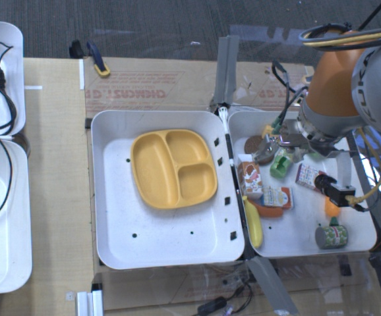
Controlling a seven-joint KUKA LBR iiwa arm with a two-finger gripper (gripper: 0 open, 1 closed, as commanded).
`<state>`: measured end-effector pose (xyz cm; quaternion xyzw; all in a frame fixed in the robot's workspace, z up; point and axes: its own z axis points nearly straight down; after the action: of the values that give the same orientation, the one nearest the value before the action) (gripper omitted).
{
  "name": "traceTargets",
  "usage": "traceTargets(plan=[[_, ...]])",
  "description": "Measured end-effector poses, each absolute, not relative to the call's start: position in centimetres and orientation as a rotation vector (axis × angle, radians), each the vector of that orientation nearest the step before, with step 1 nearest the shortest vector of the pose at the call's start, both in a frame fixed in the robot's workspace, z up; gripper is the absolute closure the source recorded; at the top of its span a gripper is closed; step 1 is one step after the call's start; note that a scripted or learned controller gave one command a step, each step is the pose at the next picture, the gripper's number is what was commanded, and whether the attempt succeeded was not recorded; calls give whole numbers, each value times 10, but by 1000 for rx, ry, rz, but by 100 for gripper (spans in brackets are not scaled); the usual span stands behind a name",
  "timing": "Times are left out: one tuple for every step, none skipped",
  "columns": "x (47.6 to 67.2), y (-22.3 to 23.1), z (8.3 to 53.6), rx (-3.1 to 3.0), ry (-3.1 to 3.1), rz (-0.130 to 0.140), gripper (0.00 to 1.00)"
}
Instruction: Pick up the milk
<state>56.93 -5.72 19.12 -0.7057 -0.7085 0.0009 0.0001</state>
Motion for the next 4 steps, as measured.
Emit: traceTargets(plan=[[570, 9, 191, -2224, -2218, 5, 0], [570, 8, 199, -2223, -2218, 10, 100], [570, 8, 199, -2223, -2218, 10, 0], [541, -58, 190, -2267, -2172, 7, 0]])
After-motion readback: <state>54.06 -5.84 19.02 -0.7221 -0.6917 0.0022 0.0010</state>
